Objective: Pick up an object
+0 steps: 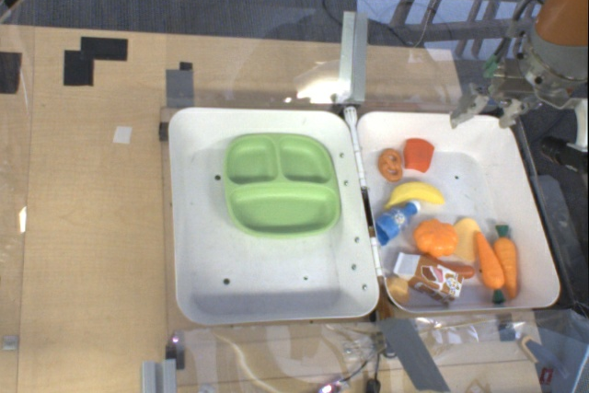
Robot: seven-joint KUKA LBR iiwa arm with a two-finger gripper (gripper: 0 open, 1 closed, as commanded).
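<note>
The right bin [538,207] holds several toy foods: a red block [419,154], an orange round piece with a face [390,164], a yellow banana [414,194], a blue bottle [396,222], an orange fruit [435,238], two carrots [498,262] and a brown carton [436,280]. My gripper [483,115] hangs over the bin's far right corner, above and to the right of the red block. Its fingers [459,116] stand open with nothing between them.
A green three-compartment plate [281,184] lies in the left bin [198,271]. A metal divider post [353,60] rises behind the gap between the bins. Cables run along the bench behind the right bin.
</note>
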